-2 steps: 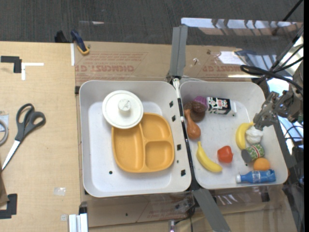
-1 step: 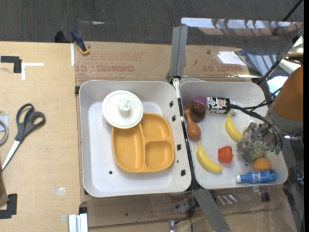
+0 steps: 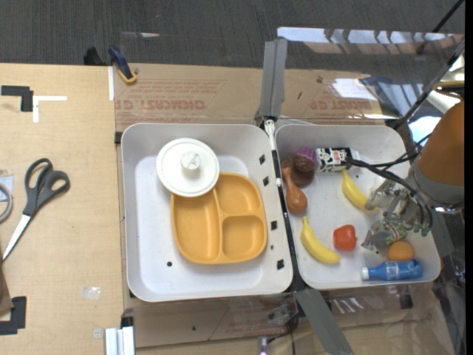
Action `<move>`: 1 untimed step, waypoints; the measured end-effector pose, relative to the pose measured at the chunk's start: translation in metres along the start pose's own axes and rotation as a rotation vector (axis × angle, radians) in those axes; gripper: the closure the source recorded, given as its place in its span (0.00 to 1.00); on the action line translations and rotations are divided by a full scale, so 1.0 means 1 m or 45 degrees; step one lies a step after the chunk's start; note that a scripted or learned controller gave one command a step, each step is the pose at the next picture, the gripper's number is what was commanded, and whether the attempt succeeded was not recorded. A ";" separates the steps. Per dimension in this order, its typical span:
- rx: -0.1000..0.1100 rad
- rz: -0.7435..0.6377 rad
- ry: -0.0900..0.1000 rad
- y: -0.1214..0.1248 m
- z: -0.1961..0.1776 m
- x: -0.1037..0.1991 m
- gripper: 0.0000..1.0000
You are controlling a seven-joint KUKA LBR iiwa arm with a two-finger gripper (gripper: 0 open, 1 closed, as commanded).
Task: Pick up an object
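Observation:
My gripper (image 3: 386,228) hangs over the right part of the right bin (image 3: 329,276), just above an orange (image 3: 400,251) and a blue bottle (image 3: 392,271) lying on its side. Nothing shows between its fingers. To its left lie a red pepper (image 3: 344,237), a banana (image 3: 318,244) and a second banana (image 3: 354,190). At the bin's back sit a small milk carton (image 3: 333,157), a dark plum-like fruit (image 3: 304,162) and a brown pear (image 3: 295,195).
The left bin (image 3: 140,220) holds an orange divided tray (image 3: 219,220) and a white round lid (image 3: 188,166). Scissors (image 3: 35,195) lie on the bench at the far left. Cables cross the right bin's back right corner.

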State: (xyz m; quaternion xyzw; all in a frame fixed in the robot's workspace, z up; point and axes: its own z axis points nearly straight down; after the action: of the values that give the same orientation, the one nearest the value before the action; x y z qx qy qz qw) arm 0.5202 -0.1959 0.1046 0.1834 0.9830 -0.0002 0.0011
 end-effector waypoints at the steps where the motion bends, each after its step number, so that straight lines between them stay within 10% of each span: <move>1: -0.001 0.159 0.001 0.104 0.013 0.011 0.00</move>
State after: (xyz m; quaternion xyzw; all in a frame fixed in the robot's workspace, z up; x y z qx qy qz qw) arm 0.5477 -0.0953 0.0919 0.2442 0.9697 0.0002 0.0008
